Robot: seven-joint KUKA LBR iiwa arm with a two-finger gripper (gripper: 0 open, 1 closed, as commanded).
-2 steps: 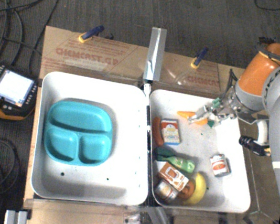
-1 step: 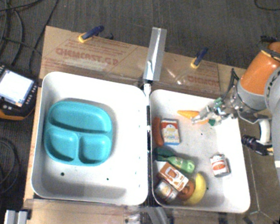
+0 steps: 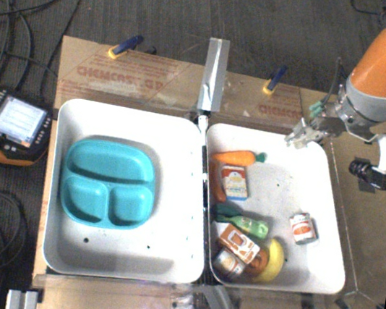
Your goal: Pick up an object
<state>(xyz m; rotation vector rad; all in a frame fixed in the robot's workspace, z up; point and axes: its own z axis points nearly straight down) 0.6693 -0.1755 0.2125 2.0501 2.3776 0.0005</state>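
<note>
My gripper (image 3: pixel 303 135) hangs over the far right corner of the right bin (image 3: pixel 330 210), its pale fingers pointing down with nothing between them. Inside that bin lie an orange carrot (image 3: pixel 234 156), a small red and white box (image 3: pixel 234 182), a green bottle (image 3: pixel 242 221), an orange carton (image 3: pixel 239 244), a yellow banana (image 3: pixel 274 261), a dark tin (image 3: pixel 227 264) and a small red and white can (image 3: pixel 302 228). All of them sit well below and left of the gripper, apart from it.
The left bin (image 3: pixel 161 255) holds a turquoise compartment tray (image 3: pixel 109 182). A metal divider post (image 3: pixel 213 80) rises between the bins at the back. A teach pendant (image 3: pixel 11 125) and cables lie on the floor to the left.
</note>
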